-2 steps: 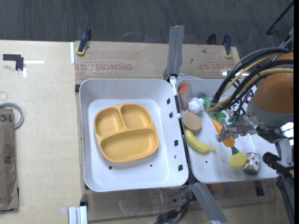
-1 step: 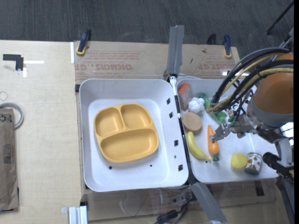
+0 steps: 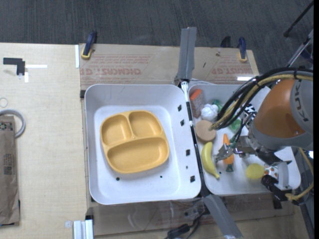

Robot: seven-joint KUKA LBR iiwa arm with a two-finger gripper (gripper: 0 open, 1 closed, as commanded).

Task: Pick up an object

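You've got a yellow three-compartment plate (image 3: 133,141) lying flat in the left bin (image 3: 94,148). Cardboard sheet (image 3: 149,66) sits behind both bins, held by two blue-yellow clamps (image 3: 88,45) at its back corners. A brown paper bag (image 3: 9,168) lies at the desk (image 3: 45,133) left edge, black bracket (image 3: 15,63) near the back left.

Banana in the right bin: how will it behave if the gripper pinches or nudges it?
The banana looks smooth and curved, so it may slip or pivot in a pinch. Lying flat by the bin wall, a nudge would probably slide it, not roll it. The gripper is beside it; the carrot crowds it.
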